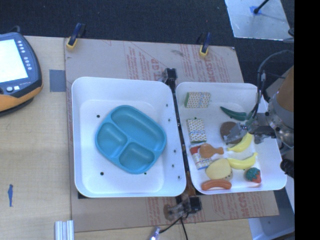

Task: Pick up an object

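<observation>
Hand [239,134] sits low at three o'clock in the right bin [268,174], above a curved yellow banana [242,144]; whether it grips I cannot tell. Wooden surface [35,154] carries cardboard [145,59], dark floor beyond. Blue sectioned plate [131,139] fills the left bin [82,134]. Arm partly cropped.

Divided plate [131,139] in left bin [80,134], toy foods [220,168] in right bin [272,179], tablet [15,71] far left
</observation>
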Robot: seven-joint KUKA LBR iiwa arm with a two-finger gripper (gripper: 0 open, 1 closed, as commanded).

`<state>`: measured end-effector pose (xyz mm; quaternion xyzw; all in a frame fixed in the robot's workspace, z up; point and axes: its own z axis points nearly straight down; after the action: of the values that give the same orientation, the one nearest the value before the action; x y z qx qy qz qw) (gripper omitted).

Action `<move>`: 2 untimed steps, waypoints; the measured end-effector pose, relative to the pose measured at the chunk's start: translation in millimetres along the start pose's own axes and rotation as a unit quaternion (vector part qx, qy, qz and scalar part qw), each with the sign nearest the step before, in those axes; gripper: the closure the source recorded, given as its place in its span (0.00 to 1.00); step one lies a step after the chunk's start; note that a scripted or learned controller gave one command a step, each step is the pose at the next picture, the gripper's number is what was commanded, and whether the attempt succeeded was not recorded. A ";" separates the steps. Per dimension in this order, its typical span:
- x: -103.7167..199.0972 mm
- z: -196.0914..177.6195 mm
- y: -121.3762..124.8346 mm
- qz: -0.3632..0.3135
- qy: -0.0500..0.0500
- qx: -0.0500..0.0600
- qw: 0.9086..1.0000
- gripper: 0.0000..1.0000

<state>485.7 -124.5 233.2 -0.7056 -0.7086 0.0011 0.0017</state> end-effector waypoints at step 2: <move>-65.6 139.2 113.1 -0.001 -0.001 0.000 1.000 0.00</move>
<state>598.5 -189.6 93.5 -0.7048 -0.7094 0.0021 0.0011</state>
